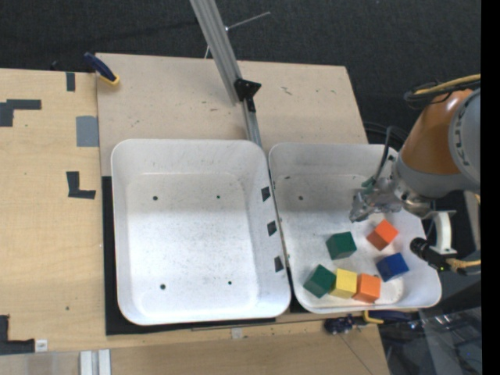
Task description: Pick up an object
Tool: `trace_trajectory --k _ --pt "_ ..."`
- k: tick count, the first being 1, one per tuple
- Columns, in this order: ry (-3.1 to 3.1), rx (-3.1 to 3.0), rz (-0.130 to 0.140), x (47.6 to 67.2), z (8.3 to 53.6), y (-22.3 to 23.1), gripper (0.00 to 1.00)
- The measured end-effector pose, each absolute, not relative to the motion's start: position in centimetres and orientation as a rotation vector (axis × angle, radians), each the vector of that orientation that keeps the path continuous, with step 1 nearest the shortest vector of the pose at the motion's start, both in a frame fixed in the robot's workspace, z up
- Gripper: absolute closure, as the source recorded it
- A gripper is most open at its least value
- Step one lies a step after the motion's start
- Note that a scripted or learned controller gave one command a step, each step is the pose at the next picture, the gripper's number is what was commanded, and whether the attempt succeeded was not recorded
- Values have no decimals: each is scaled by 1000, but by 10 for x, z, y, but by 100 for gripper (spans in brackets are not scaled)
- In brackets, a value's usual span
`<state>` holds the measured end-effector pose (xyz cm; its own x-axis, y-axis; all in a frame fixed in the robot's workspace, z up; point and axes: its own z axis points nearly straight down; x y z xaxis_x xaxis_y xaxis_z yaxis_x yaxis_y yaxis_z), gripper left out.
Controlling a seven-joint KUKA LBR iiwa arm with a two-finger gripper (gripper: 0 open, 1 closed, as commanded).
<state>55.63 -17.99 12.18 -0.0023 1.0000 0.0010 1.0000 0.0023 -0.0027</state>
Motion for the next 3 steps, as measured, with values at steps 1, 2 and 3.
trace_trajectory --k 1,2,3 --pt "-2224 -2221 -2 554 165 -178 100" --pt "-2226 -2222 -3 560 209 -182 100" --pt "-2224 -2220 -1 561 227 -181 100"
